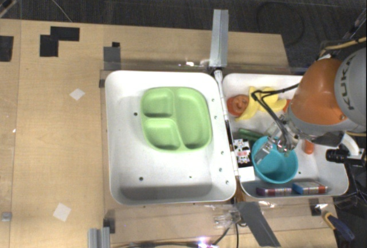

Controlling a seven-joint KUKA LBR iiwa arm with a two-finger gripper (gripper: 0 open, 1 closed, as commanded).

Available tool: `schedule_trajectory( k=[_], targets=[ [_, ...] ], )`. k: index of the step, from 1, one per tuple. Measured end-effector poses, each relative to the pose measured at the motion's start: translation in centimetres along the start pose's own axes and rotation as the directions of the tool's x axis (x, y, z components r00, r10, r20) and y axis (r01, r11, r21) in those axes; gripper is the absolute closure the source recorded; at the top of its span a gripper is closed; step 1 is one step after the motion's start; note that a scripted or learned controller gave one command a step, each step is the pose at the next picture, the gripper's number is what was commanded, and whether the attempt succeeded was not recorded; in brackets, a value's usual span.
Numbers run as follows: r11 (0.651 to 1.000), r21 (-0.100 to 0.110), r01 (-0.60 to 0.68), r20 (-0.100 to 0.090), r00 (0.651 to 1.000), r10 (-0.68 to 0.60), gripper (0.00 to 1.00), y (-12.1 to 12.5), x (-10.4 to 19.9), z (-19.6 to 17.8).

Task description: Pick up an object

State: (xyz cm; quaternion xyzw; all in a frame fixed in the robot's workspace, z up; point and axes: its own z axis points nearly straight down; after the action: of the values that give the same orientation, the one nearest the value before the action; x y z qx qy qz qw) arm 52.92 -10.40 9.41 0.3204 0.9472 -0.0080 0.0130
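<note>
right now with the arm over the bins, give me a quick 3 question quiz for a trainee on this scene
1. True or false: the green divided tray lies in the left bin.
2. Which object does the gripper hang over?
A. the teal cup
B. the marker
C. the doll
3. Fill in: the marker lies along the right bin's ______ edge, below the cup.

Key: 1 true; 2 A; 3 near (bottom).
</note>
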Motion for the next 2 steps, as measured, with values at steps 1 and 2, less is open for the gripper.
schedule_trajectory(
  k=[1, 2],
  targets=[
    [0.995, 0.002, -0.097, 0.000, 0.995, 0.097, 0.00, 0.58, -1.08, 0.07],
    [0.987, 0.004, -0.160, 0.001, 0.987, 0.160, 0.00, 0.99, -1.78, 0.09]
  ],
)
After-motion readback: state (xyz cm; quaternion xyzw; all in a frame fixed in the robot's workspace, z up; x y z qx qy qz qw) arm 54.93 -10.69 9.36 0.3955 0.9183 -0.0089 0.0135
